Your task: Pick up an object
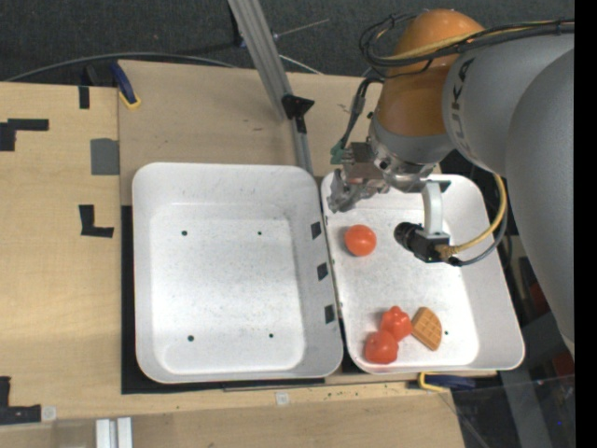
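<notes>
My gripper [343, 197] hangs over the far left corner of the right bin [496, 314], under the orange wrist band. An orange-red ball [360, 241] lies on the bin floor just in front of it, apart from the gripper. Near the bin's front edge sit a red pepper-like piece [395, 322], a red round piece [380, 347] touching it, and a tan waffle-patterned piece [427, 328] to their right. Nothing shows between the gripper's tips.
The left bin [149, 278] lies beside the right one, sharing a raised middle wall. A slanted metal pole [266, 54] comes down to the far end of that wall. A black camera unit [420, 241] hangs off the wrist above the right bin's middle.
</notes>
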Motion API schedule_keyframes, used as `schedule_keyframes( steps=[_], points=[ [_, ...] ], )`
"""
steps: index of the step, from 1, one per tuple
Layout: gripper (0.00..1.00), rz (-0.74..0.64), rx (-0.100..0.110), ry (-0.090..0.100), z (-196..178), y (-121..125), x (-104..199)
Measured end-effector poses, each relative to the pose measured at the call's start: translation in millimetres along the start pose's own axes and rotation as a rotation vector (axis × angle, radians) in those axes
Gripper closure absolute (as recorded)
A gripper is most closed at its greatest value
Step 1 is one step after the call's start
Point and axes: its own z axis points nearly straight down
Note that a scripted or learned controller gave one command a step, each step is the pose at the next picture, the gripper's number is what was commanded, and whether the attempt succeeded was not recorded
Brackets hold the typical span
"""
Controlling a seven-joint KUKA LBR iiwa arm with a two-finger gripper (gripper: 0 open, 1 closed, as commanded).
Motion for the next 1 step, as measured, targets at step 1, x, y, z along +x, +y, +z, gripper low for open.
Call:
schedule_keyframes(
  steps=[1],
  points=[
    [1.00,-0.001,0.001,0.000,9.6,-10.3,55.4]
  ],
)
